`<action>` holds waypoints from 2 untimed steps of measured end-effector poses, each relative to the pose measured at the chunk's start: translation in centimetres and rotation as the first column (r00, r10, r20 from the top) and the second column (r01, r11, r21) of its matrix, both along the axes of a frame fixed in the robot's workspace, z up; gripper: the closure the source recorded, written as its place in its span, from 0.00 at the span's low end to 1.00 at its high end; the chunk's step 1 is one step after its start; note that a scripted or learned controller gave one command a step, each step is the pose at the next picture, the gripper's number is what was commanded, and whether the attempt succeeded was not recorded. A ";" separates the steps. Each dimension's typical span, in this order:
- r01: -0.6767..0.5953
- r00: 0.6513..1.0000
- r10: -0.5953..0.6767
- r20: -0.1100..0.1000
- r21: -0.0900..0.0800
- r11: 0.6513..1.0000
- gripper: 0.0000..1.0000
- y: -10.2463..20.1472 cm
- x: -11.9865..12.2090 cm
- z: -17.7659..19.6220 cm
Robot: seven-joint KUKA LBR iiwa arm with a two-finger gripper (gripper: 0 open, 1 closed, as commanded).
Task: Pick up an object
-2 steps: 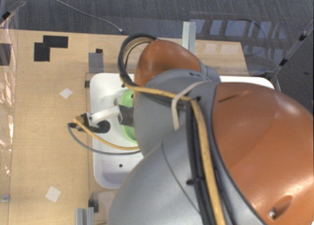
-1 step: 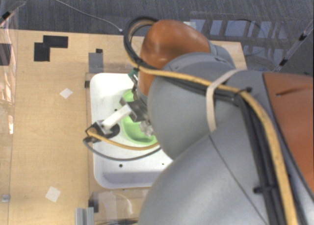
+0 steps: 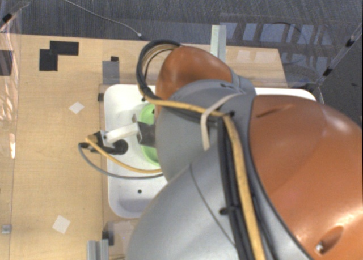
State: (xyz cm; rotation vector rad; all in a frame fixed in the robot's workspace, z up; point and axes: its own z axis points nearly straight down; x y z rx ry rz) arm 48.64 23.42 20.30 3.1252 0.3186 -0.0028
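Observation:
The grey and orange arm point(image 3: 238, 162) covers most of the view and hangs over the left white bin point(image 3: 122, 191). A bright green object point(image 3: 148, 114) lies in that bin, mostly hidden beneath the arm's wrist. The gripper point(image 3: 146, 133) sits down in the bin right beside the green object, and its fingers are hidden by the wrist and its cable fittings.
Yellow and black cables point(image 3: 108, 150) loop from the wrist over the bin's left rim. The wooden bench point(image 3: 51, 140) stretches to the left, with black markers at the back. A metal bracket point(image 3: 110, 71) stands behind the bin.

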 end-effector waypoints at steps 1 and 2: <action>-0.355 0.935 0.355 0.005 0.001 0.935 1.00 0.1 0.1 7.0; -0.065 0.998 0.065 -0.003 -0.002 0.998 1.00 -0.1 0.6 -8.7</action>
